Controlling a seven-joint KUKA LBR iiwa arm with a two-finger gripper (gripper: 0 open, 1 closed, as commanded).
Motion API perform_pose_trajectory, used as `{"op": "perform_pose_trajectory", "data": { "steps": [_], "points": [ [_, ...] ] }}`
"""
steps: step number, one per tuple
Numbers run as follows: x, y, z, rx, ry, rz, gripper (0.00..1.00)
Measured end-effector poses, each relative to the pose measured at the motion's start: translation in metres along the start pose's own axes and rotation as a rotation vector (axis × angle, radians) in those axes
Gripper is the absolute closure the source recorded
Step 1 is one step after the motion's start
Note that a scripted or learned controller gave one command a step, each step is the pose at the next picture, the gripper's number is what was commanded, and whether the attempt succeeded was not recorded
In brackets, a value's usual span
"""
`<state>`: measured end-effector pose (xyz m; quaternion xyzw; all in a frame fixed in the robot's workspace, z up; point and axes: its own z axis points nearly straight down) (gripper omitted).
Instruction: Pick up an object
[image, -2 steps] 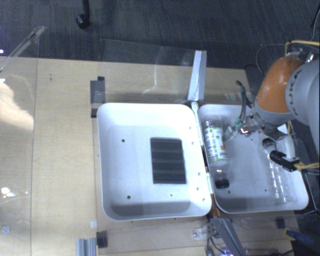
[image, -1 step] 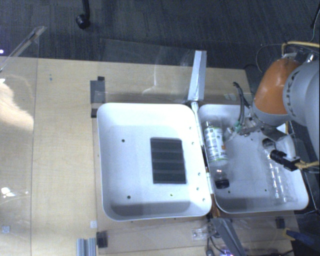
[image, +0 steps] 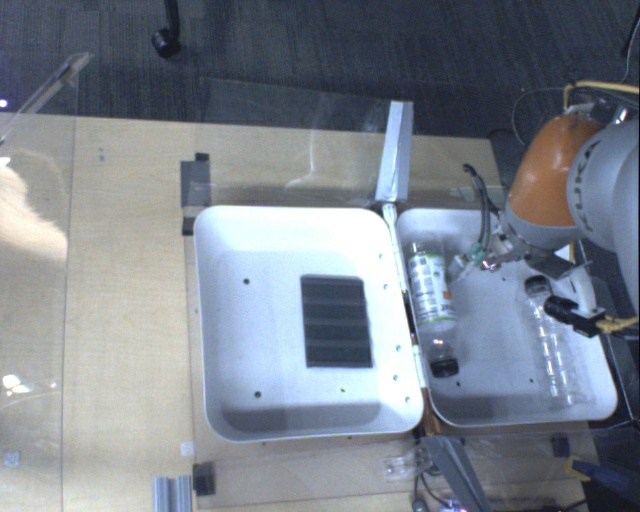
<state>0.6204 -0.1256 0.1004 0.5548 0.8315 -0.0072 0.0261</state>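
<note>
Nearest the lower edge of the frame on the right, a clear plastic bottle (image: 433, 310) lies on its side in the right bin (image: 500, 395), hard against that bin's left wall. Its dark cap (image: 443, 366) points toward the bottom of the frame, and a label with green print wraps the upper half of its body. A second, see-through object (image: 556, 352), ribbed and hard to name, lies lengthwise near the same bin's right wall, well apart from the bottle.

Above them, in the upper part of the right bin, the gripper (image: 482, 259) hangs below the arm's orange band (image: 545, 175) with cables around it. Whether its fingers are apart or together cannot be told; nothing is visibly caught in it, and it sits just to the upper right of the bottle's top end.

Between bottle and clear object the bin floor is bare. To the left, the left bin (image: 230, 330) holds a dark ribbed rectangular block (image: 337, 321) near its centre, with white floor on all sides.
</note>
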Motion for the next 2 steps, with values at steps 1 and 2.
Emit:
{"op": "perform_pose_trajectory", "data": {
  "steps": [1,2],
  "points": [
    [-0.021,0.037,0.008,0.037,0.039,-0.376,0.0],
    [-0.016,0.042,-0.028,0.005,0.04,-0.229,0.0]
  ]
}}
